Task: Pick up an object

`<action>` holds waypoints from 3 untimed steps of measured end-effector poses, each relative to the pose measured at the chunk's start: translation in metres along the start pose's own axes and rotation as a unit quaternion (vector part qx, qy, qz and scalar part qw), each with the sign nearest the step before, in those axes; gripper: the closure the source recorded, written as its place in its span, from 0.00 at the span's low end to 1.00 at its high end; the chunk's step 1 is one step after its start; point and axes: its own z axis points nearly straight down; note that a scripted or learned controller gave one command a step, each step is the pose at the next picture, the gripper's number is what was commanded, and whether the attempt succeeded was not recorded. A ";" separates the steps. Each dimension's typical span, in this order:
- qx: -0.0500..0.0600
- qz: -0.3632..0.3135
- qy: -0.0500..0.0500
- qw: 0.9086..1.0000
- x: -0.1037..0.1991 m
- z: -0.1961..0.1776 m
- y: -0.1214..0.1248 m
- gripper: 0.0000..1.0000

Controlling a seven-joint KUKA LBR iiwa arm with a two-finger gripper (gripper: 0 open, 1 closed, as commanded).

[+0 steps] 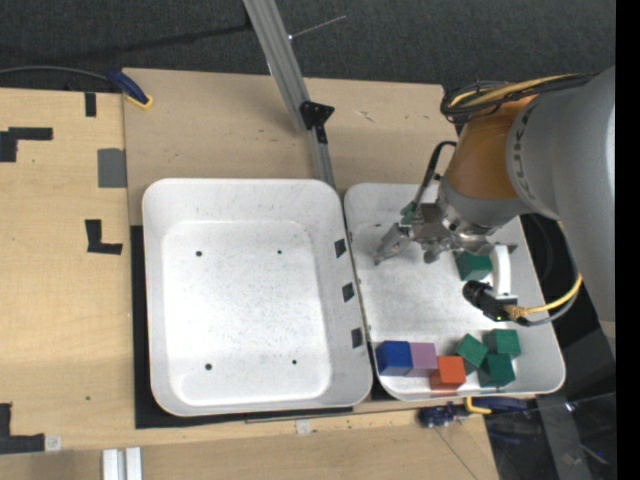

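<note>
Two shallow white bins sat side by side on the bench, the left bin [165,218] bare inside and the right bin [375,208] holding the blocks. Over the upper half of the right bin hung the gripper [400,243], carried by the grey arm [560,158] with its orange band [485,163] reaching in from three o'clock. Its fingers pointed toward nine o'clock, parted, with nothing between them. At about five o'clock from the gripper, along the bin's near wall, lay a cluster of blocks: a blue block [395,356], a purple block [424,355] touching it on its three o'clock side, an orange block [450,370] just beside that, and three green blocks [496,368] crowded at the corner. Another green block [473,265] showed partly under the wrist, at three o'clock from the fingers. A slanted metal pole [285,58] crossed the bench at twelve o'clock of the bins.
</note>
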 end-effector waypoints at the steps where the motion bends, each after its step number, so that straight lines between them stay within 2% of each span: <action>1: -0.003 -0.001 0.001 1.000 0.001 -0.014 0.002 1.00; 3: -0.007 -0.001 0.000 1.000 -0.005 -0.114 -0.001 1.00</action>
